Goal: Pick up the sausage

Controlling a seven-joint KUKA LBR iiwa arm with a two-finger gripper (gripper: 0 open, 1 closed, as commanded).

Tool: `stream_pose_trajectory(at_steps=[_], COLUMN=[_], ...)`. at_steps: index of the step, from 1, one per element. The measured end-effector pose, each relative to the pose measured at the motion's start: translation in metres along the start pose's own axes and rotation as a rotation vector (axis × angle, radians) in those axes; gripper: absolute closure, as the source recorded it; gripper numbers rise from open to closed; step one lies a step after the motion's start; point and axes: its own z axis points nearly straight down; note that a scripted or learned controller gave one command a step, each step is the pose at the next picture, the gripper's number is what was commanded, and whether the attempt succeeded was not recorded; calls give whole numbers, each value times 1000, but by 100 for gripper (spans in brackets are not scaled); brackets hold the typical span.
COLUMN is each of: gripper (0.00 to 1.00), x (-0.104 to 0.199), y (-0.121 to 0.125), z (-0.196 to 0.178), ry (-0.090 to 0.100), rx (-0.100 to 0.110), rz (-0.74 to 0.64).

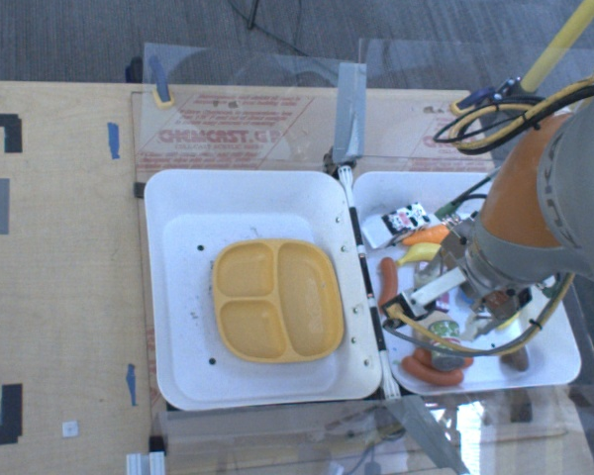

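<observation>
Two reddish sausage-like pieces lie in the right bin [564,364]. One sausage [387,281] lies lengthwise near the bin's left wall. A second reddish piece [433,369] rests along the front wall. My gripper [453,310] hangs low over the bin's middle, to the right of the first sausage and just above the second. The wrist and looping cables cover its tip, and nothing shows between its fingers.
A yellow three-part plate [277,300] sits in the left bin [178,216]. In the right bin's back left are a black-and-white toy [408,216], an orange carrot [431,234] and a yellow banana [420,253]. A brown item [515,361] lies front right.
</observation>
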Motion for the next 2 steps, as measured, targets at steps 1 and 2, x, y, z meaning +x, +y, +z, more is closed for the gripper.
stream_pose_trajectory(at_steps=[1,2], gripper=[0,0], x=[116,116], y=[10,-120], z=[15,28], ry=[0,-1], rx=[0,3], rz=[-7,-157])
